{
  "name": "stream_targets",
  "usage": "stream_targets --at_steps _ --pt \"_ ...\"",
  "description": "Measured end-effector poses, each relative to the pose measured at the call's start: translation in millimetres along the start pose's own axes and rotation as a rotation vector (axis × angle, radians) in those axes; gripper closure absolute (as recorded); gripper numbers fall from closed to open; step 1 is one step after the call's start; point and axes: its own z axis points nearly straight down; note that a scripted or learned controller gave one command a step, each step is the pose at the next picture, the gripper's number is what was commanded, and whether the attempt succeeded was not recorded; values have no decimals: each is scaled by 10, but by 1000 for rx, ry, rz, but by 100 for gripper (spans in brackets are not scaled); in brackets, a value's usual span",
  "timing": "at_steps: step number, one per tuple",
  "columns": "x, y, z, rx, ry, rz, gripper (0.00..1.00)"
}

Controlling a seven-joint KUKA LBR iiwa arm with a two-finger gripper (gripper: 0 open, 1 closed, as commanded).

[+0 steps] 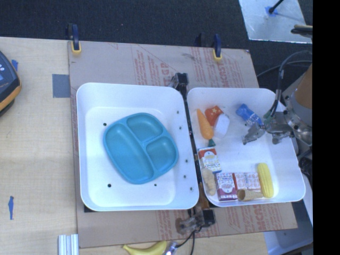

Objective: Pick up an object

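blue object [245, 112] beside gripper [254, 135]; carrot [204, 124], corn [265, 179] nearby; grip state unclear.

Left bin: the shallow white left bin [90, 190] has bare floor along every wall; the blue three-section plastic plate [139, 147] takes its middle.
Right bin centre: open floor.
Right bin near edge: a yellow corn cob [265, 179] and red-and-white cartons [227, 186] crowd it.
Right bin left wall: an orange carrot [204, 124] lies beside it.

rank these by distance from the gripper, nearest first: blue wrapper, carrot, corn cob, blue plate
Gripper is in the right bin.
1. Blue wrapper, just above it.
2. Corn cob, at the bin's near edge.
3. Carrot, at the bin's left side.
4. Blue plate, in the left bin.
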Motion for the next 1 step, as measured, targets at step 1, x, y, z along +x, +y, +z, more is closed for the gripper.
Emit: stream_targets --at_steps 1 --pt "-479 -522 1018 0 -1 0 0"
